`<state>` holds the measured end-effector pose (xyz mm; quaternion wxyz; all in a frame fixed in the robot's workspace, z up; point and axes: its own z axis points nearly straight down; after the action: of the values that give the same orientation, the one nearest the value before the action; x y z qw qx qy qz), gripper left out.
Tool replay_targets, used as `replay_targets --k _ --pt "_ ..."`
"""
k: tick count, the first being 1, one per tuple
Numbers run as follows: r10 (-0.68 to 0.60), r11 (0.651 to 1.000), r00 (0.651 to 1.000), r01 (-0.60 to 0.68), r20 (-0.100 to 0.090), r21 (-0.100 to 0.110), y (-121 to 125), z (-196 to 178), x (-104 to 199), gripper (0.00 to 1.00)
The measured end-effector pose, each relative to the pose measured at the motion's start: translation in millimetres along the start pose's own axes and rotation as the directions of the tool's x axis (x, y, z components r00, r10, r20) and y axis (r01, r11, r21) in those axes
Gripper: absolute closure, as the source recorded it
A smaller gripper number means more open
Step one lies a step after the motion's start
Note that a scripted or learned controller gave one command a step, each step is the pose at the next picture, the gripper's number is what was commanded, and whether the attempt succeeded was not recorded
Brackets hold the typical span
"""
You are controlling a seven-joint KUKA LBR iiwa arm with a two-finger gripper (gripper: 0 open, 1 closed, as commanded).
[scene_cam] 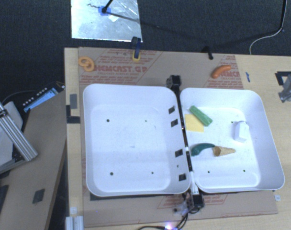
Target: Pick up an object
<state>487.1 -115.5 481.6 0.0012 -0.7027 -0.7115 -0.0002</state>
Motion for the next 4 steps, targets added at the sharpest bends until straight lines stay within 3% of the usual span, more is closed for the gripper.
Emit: replay_targets --k 1,2,3,4 --pt "0.005 1.000 1.000 -0.005 0.002 -0.008 0.0 -36.7 24.9 1.00" --pt "0.021 1.000 1.000 -0.021 0.007 -0.007 -3.0 -55.0 -82.3 1.00" --pt "0.002 1.000 1.000 -0.002 -0.002 0.007 -0.5 63.9 -5.5 1.00" --pt "0.008 1.000 1.000 -0.008 0.006 -0.019 -0.7 -60.6 -12.4 1.00"
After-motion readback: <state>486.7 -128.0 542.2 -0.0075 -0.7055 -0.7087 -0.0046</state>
